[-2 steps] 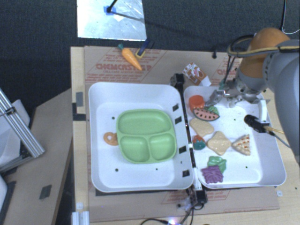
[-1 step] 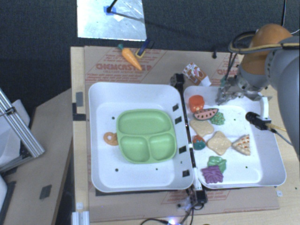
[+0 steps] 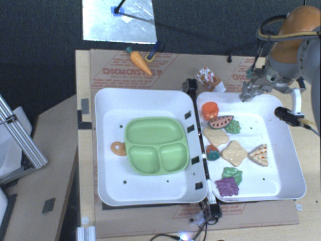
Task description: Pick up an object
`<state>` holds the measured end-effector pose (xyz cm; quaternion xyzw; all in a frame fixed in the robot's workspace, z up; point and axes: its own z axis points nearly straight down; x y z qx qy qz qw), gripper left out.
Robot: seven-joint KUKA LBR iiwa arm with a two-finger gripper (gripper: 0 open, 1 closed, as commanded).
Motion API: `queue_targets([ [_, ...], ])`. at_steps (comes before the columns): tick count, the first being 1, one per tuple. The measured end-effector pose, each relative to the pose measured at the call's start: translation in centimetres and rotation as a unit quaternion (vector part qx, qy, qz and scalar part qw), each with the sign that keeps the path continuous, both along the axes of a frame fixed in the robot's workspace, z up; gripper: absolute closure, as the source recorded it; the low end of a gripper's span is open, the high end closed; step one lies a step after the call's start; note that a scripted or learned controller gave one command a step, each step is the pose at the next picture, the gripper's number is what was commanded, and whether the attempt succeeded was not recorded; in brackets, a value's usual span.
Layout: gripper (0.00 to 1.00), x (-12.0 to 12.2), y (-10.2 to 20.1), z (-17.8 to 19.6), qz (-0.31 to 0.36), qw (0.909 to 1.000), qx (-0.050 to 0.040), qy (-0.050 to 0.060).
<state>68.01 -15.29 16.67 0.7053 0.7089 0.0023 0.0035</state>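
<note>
The pincer (image 3: 247, 95) hung at the right bin's (image 3: 288, 154) upper rim in the frame's upper right, its state impossible to tell, and a descent there would likely hit the rim, missing the toy foods (image 3: 233, 152) lower down.

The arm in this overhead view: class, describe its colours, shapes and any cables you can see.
The arm is grey with rounded casings and an orange band above the wrist. A dark cable loops beside that band. The tool at its end is small, grey and metallic, and a black cylindrical part sticks out lower down.
</note>
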Motion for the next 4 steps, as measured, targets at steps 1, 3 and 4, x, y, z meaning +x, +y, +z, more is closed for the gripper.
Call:
queue_targets([
  [1, 1.0, 0.2, 0.0, 5.5, 0.001, 1.0, 0.0, 0.0],
  [3, 1.0, -5.2, 8.1, 6.7, 0.002, 1.0, 0.0015, 0.004],
  [4, 1.0, -5.1, 7.3, 4.7, -0.002, 1.0, 0.0006, 0.004],
])
